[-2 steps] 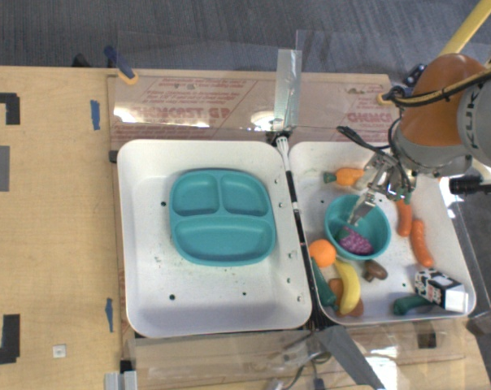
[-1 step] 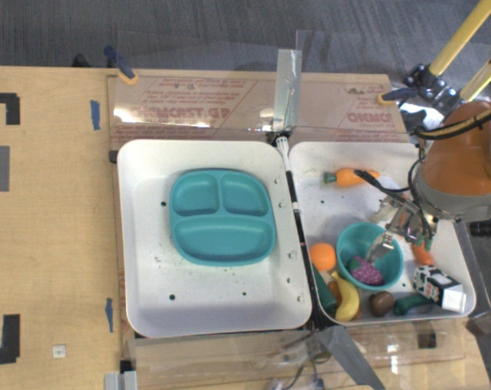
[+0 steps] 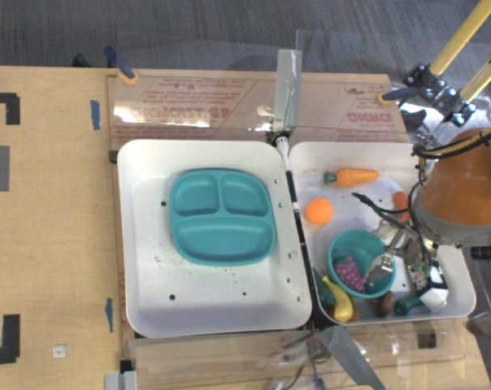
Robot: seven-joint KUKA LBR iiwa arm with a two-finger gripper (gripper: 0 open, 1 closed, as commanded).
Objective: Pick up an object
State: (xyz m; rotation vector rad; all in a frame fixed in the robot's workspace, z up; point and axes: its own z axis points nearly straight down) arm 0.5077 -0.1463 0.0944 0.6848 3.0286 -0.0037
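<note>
Hand (image 3: 381,268) over teal bowl (image 3: 355,254) — grip state unclear; wall lettering mirrored, unreadable.

The gripper (image 3: 384,268) hangs over a teal bowl (image 3: 351,254) beside an orange ball (image 3: 319,210)

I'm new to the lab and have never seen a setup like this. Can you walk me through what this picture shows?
One camera looks down at a slant on a bench with two shallow white bins. The left bin holds a teal divided plate. The right bin holds small toys: a carrot, an orange ball, and a teal bowl with a purple item inside; a yellow item lies beside it. The grey and orange shape on the right is a robot arm. Its gripper is over the bowl. I cannot tell whether it holds anything.
</note>
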